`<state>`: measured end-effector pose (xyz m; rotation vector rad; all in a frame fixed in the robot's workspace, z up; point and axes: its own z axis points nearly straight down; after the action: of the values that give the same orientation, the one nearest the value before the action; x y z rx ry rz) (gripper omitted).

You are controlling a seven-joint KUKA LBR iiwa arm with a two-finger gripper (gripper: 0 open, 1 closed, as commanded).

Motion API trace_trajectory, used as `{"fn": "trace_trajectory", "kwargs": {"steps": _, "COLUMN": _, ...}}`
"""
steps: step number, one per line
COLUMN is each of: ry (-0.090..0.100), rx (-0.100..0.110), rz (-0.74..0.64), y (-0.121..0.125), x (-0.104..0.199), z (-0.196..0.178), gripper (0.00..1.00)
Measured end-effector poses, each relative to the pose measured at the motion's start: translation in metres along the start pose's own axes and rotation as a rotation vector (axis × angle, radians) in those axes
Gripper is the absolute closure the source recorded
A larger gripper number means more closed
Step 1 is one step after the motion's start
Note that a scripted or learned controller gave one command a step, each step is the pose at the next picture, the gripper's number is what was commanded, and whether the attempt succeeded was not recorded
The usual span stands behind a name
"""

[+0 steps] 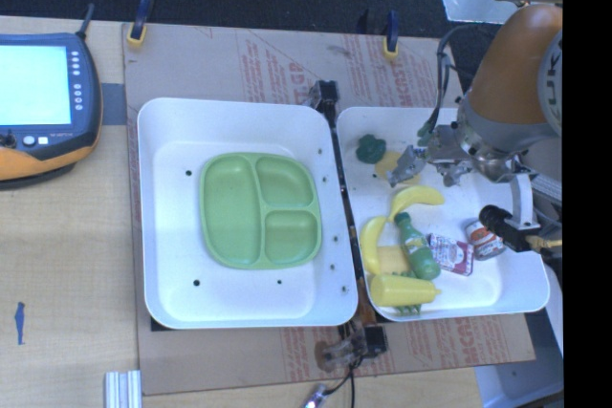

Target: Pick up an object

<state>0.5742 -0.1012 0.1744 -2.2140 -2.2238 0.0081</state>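
Arm cut off at frame's right edge, claw (421, 162) low in upper part of right bin (521, 296), fingers' state can't tell; same bin w/ green bottle (416, 246), bananas (417, 198), dark green lump (371, 148); left bin (163, 205) w/ green tray (259, 209).

Two white bins (153, 205); one green divided tray (258, 208); two bananas (417, 198); one green bottle (417, 248); three blue clamps (140, 19).
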Motion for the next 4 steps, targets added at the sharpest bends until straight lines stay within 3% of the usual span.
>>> {"fn": "trace_trajectory", "kwargs": {"steps": 1, "ry": 0.000, "rx": 0.000, "rz": 0.000, "y": -0.002, "x": -0.007, "z": 0.083, "gripper": 0.00}}
{"fn": "trace_trajectory", "kwargs": {"steps": 2, "ry": -0.001, "rx": -0.004, "rz": -0.002, "y": 0.001, "x": 0.002, "z": 0.083, "gripper": 0.00}}
{"fn": "trace_trajectory", "kwargs": {"steps": 3, "ry": 0.001, "rx": 0.007, "rz": -0.002, "y": 0.063, "x": -0.009, "z": 0.083, "gripper": 0.00}}
{"fn": "trace_trajectory", "kwargs": {"steps": 4, "ry": 0.001, "rx": 0.025, "rz": -0.001, "y": 0.071, "x": 0.004, "z": 0.085, "gripper": 0.00}}
